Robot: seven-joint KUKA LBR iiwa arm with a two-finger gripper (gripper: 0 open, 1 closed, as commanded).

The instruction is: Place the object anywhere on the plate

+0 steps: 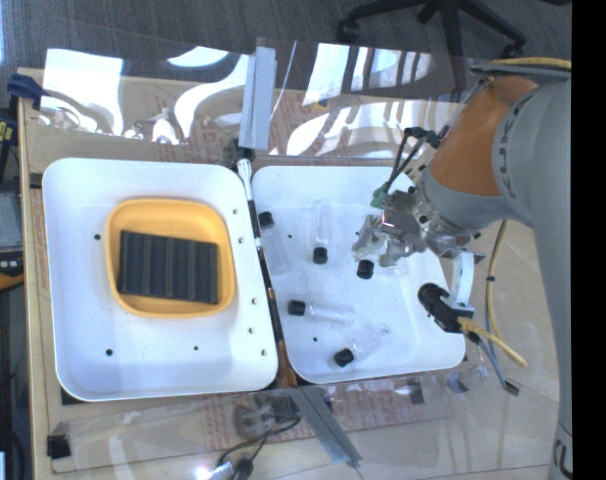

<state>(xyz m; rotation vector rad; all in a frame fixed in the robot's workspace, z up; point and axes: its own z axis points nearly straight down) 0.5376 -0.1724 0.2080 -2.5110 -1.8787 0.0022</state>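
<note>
Desk [133, 438] of pale wood-grain surface carries two shallow white bins side by side, both of smooth plastic with rounded corners. Grey arm [528, 138], with its orange band, reaches in from the right over the right bin [403, 363]. Left bin [73, 338] holds the plate [123, 230], a yellow rounded-rectangle dish with a raised rim and a dark, ribbed rectangular panel [169, 266] in its middle, the ribs running top to bottom in the view.

Metallic pincer [381, 245] hangs low over the upper middle of the right bin; whether it is wide or narrow I cannot tell, as the finger ends merge with the clutter under them.

Scattered across the right bin lie several small clear vials with black caps. One vial [320, 234] lies with its long axis nearly top to bottom, cap toward the viewer. Another [319, 312] lies lengthwise left to right, cap at the left. A third [358, 348] lies aslant near the front wall, cap at its lower left. Just beside the pincer's lower edge sits a black cap [364, 268]; I cannot tell whether it touches the pincer. One more black cap [265, 220] sits near the bin's left wall. None rests on the plate.
</note>
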